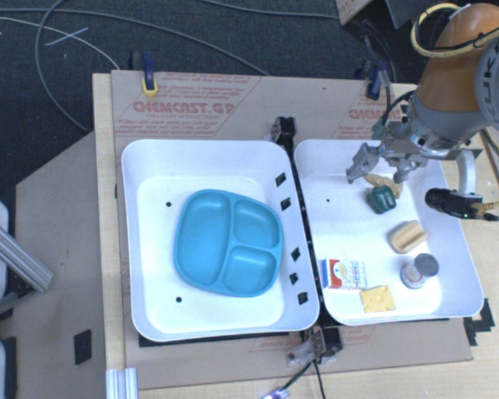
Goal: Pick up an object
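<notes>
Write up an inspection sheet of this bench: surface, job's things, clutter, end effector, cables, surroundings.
Surface: cardboard-covered bench bearing the left bin and the right bin, side by side.
Job's things: in the right bin, a small green object, a tan block, a small metal can, a printed packet and a yellow square.
Clutter: a blue divided plate lies in the left bin.
End effector: end effector is over the right bin's far end, just above the green object; nothing seen between its fingers.
Cables: grey cables loop on the dark floor beyond the bench.
Surroundings: blue clamp on the bench's far edge.
</notes>
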Robot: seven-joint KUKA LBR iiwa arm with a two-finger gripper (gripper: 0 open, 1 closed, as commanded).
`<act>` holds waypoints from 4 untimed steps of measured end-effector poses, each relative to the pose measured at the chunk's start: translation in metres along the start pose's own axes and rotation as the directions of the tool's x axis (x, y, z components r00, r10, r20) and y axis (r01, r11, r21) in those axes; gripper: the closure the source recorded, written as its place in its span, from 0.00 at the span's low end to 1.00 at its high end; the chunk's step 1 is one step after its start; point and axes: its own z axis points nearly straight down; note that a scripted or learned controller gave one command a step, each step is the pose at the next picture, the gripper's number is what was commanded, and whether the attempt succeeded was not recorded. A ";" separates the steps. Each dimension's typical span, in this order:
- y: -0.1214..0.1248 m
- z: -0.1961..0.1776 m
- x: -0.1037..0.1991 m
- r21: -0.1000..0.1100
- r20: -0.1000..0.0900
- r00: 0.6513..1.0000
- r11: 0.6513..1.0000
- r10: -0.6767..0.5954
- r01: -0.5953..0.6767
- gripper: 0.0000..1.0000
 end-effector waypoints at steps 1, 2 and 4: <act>0.003 -0.007 0.000 -0.014 0.001 1.000 1.000 -0.003 0.003 0.00; 0.010 0.037 -0.001 -0.009 0.001 1.000 1.000 -0.003 0.003 0.00; 0.011 0.117 0.000 -0.010 0.001 1.000 1.000 -0.003 0.003 0.00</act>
